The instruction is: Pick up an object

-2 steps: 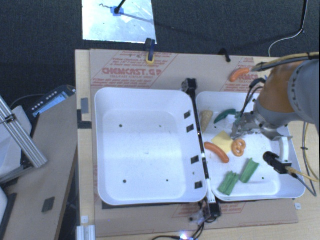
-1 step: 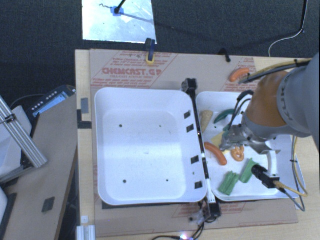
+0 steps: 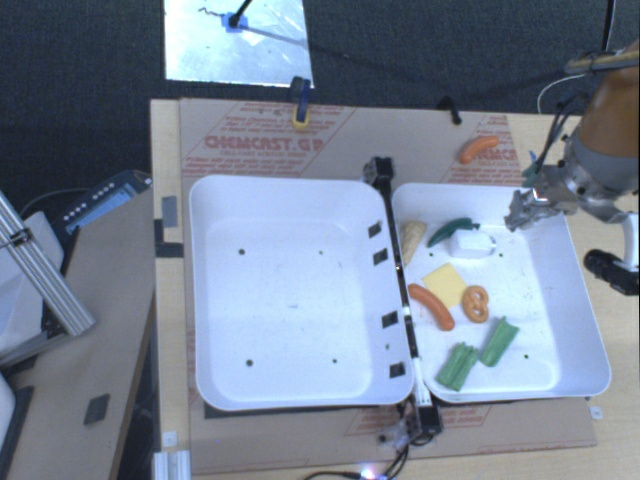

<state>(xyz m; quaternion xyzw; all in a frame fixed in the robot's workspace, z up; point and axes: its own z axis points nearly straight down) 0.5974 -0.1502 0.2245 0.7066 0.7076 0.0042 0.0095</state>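
The right bin [image 3: 570, 298] holds several toy foods: a green pepper [image 3: 452, 230], a white piece [image 3: 474, 245], a yellow cheese block [image 3: 445, 285], a red-orange sausage [image 3: 431, 306], an orange pretzel [image 3: 475, 303], two green vegetable pieces [image 3: 500, 340] [image 3: 458, 365] and a tan wedge [image 3: 413, 238] at the left wall. My gripper [image 3: 522, 211] hangs over the bin's upper right part, to the right of the pepper and the white piece, apart from them. Nothing shows between its fingers.
The left bin [image 3: 290, 288] lies beside the right one, with a black divider [image 3: 395, 268] between them. An orange sausage [image 3: 479, 149] lies on the cardboard behind the right bin. A yellow clamp [image 3: 300, 103] stands at the back edge.
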